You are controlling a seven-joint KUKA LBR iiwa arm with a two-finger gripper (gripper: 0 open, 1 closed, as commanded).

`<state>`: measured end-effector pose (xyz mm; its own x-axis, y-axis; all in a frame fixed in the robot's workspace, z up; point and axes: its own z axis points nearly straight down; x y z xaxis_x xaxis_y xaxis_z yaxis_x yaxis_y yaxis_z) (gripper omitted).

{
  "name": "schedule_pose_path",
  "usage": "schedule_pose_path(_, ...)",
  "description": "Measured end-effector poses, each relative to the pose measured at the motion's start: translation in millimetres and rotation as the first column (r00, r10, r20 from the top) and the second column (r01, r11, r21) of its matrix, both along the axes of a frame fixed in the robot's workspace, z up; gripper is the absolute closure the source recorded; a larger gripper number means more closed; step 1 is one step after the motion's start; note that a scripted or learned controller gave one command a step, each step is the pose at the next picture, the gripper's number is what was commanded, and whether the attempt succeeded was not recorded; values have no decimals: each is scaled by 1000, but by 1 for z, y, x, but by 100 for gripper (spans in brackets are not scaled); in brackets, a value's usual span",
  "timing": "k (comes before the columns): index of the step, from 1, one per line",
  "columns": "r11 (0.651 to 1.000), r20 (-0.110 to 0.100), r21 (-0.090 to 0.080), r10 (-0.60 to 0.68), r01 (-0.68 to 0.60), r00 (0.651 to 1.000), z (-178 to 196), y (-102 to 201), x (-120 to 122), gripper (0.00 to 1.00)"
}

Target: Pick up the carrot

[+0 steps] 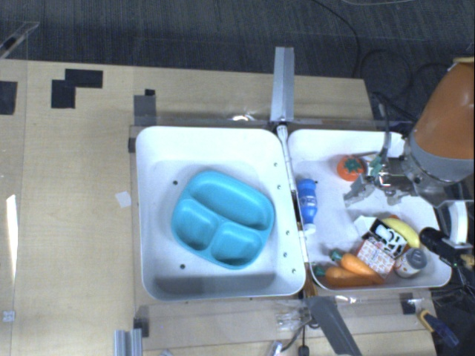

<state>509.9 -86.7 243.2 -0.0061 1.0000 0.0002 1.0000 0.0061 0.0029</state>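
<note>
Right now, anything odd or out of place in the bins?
Nothing spilled or damaged. The carrot lies crowded into the right bin's near corner against a small box. The gripper is nearer the tomato.

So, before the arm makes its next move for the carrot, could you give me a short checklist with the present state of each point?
1. Carrot located: ok. The carrot lies at the near edge of the right bin.
2. Gripper above the carrot: not ok. The gripper is farther back in the bin, near the tomato.
3. Space around the carrot: not ok. A patterned box lies against it, with the banana just behind.
4. Gripper free of objects: cannot tell.
5. Blue bottle out of the way: ok. It lies along the bin's left wall, apart from the carrot.
</note>
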Motion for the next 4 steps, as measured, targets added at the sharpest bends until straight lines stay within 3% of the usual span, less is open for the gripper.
schedule_pose_path(1, 997, 0, 0, -76, 76, 997, -56, 37, -22, 0)
schedule_pose_path(2, 1000, 8, -1, 13, -13, 1000, -152, 1, -20, 0)
schedule_pose_path(3, 1000, 14, 1, 16, -16, 1000, -141, 3, -17, 100)
schedule_pose_path(4, 997, 3, -1, 75, -75, 997, -58, 24, 13, 100)
